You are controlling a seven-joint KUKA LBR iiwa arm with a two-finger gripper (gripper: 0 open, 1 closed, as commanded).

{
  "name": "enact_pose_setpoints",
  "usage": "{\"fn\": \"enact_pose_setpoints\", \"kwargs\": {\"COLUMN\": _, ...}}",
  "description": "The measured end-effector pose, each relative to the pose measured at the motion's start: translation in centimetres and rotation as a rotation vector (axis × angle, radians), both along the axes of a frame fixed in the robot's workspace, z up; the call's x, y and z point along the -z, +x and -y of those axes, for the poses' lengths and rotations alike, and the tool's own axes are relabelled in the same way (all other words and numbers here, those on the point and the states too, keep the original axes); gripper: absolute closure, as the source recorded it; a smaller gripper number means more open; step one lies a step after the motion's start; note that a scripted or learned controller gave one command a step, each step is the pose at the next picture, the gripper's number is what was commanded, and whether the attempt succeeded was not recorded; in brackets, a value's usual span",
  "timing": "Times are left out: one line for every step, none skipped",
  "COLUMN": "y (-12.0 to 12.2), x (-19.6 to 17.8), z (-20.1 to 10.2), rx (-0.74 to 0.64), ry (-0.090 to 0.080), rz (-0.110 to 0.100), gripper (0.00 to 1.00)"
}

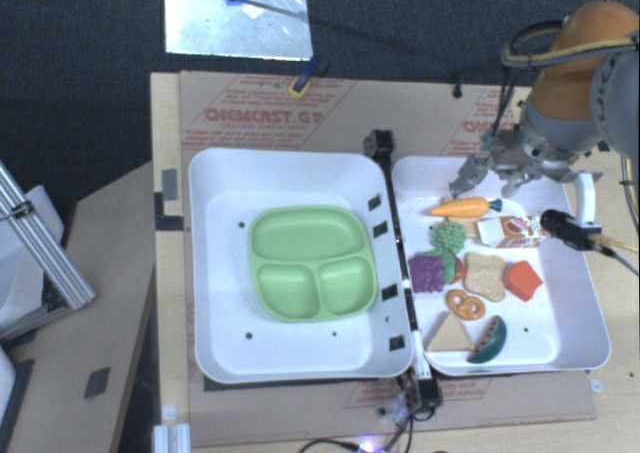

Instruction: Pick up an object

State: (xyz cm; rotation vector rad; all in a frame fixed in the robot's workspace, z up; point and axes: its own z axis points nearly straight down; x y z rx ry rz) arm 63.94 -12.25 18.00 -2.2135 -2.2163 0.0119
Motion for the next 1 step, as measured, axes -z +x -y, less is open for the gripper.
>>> {"fn": "enact_pose_setpoints", "kwargs": {"y": 0.3, "x": -0.83, "z": -0.01, "rx": -0.002, "ry": -0.001, "rz": 0.013, "gripper": 0.0}}
